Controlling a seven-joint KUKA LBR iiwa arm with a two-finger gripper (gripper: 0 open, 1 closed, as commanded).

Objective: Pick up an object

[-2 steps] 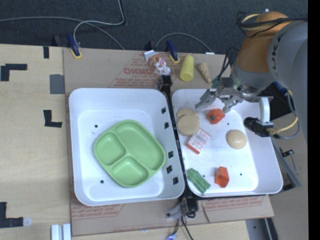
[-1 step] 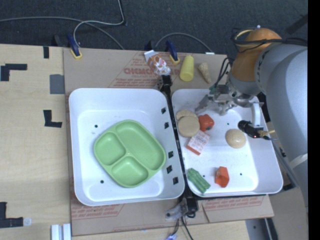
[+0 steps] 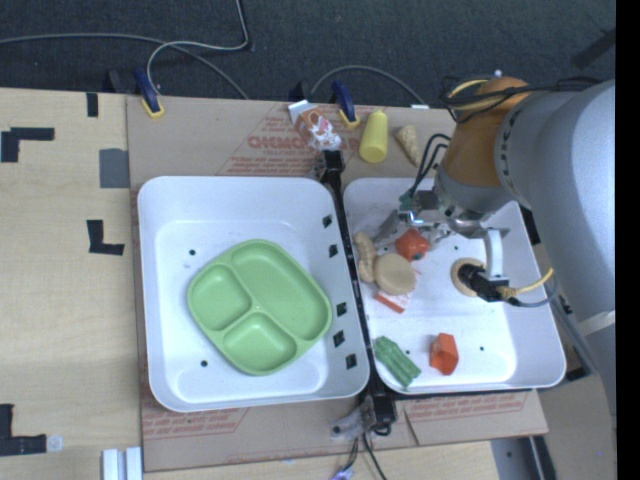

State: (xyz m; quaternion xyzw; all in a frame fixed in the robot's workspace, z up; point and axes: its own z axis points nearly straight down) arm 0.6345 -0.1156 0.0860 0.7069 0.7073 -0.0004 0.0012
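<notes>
A: Status?
B: My gripper (image 3: 412,230) is down in the right bin (image 3: 535,363), over a red piece (image 3: 411,245) just under the tips. Can't tell the finger state.
A: Picked?
B: Nothing looks lifted, I'd say. Tan round (image 3: 394,275) just below-left; orange block (image 3: 444,353) well apart. Grasp and lift left.

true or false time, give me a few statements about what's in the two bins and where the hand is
1. The green divided plate lies in the left bin. True.
2. The hand is over the left bin. False: it is over the right bin, by a red item.
3. A yellow bottle lies inside the right bin. False: it lies on the cardboard behind the bins.
4. An orange piece sits near the right bin's front edge. True.
5. The green plate is stacked on food. False: it rests alone on the bin floor.
</notes>
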